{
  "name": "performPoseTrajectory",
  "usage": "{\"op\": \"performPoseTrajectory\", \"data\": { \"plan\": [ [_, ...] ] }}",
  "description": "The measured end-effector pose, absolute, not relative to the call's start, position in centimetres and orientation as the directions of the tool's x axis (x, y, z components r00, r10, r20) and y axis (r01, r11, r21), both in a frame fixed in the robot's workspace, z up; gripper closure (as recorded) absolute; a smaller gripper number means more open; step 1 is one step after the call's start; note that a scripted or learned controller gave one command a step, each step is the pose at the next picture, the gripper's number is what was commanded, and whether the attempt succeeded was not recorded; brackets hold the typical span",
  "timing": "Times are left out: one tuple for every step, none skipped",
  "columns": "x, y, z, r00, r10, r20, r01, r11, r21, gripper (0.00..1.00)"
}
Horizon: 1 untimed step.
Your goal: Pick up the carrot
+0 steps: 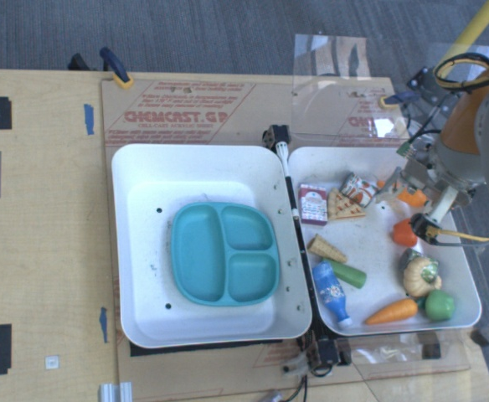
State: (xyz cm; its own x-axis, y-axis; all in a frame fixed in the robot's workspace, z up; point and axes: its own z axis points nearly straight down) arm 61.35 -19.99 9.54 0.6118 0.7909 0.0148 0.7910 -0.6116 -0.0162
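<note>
I am looking down at the pale wooden desk (43, 224) carrying two shallow white bins, and the grey arm with the orange band (470, 132) is reaching in from the right over the right-hand white bin (470, 283). The left-hand white bin (136, 224) is holding a turquoise three-compartment plastic plate (224, 252), which I am leaving alone. The two-finger gripper (427, 221) is hanging over the upper right part of the right bin, just beside a small red rounded toy (404, 233); I cannot tell how its tips are set from this slant. The tapered orange toy carrot (392, 311) is lying near that bin's front edge, well toward the camera from the gripper, its long axis running nearly left to right, with the thick end touching a green ball-shaped toy (440, 306). I judge the gripper must travel toward the front and close across the carrot's width.
</note>
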Motion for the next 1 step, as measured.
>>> {"op": "performPoseTrajectory", "data": {
  "plan": [
    [59.49,-19.89,9.00,0.710,0.704,0.021,0.705,-0.710,-0.007,0.00]
  ]
}}
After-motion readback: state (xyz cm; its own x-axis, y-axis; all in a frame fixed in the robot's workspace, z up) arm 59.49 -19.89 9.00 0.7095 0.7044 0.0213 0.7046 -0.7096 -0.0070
